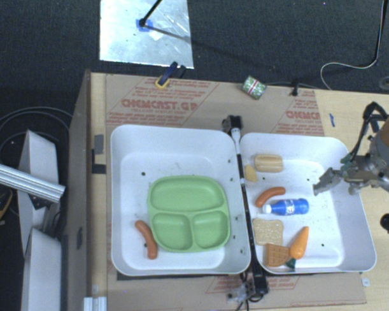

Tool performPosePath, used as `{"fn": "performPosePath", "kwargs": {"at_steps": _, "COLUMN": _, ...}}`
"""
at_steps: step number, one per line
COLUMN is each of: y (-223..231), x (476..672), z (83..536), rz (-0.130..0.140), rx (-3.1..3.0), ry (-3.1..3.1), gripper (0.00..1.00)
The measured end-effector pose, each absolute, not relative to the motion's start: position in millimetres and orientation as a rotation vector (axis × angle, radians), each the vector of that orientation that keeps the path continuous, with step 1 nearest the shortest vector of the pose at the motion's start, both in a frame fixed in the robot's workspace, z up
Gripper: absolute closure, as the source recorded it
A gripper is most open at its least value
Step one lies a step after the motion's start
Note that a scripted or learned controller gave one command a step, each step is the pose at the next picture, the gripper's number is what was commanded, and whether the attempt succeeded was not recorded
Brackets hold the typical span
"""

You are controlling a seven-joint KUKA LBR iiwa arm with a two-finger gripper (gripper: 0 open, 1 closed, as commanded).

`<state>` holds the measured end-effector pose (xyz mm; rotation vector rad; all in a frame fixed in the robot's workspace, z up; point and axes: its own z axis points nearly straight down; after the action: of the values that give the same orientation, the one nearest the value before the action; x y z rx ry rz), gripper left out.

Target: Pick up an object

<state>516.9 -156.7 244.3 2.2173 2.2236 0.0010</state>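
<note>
The blue-and-white bottle [288, 206] lay on its side near the middle of the right bin [354, 237], just off the tip of the gripper [325, 182], slightly below and to the view's left of it; being the nearest thing to the jaws, it seemed the likeliest pick. An orange-red sausage [269, 196] lay touching or just beside the bottle's far end, further from the jaws, which could make a clean closing awkward. Beyond that, a bread roll [268, 163] and a small yellow piece [250, 173] sat by the bin's dividing wall, while a cracker [268, 231], a toast-coloured square [276, 254] and a carrot [299, 242] were grouped at the near edge, well below the jaws. Whether the jaws stood apart or together could not be told, since only a dark pointed shape showed. Nothing appeared between them. In the left bin [128, 149], well away, rested a green divided plate [189, 213] and another sausage [146, 238].
</note>
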Motion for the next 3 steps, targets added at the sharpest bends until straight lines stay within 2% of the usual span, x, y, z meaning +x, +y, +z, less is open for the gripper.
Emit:
{"fn": "performPosePath", "kwargs": {"at_steps": 1, "y": -145, "x": 486.6, "z": 158, "rz": 0.000, "rx": 2.220, "ry": 2.223, "gripper": 0.00}}
{"fn": "performPosePath", "kwargs": {"at_steps": 2, "y": -118, "x": 488.0, "z": 94, "rz": 0.005, "rx": 2.216, "ry": 2.221, "gripper": 0.00}}
{"fn": "performPosePath", "kwargs": {"at_steps": 3, "y": -129, "x": 490.0, "z": 88, "rz": 0.013, "rx": 2.216, "ry": 2.224, "gripper": 0.00}}
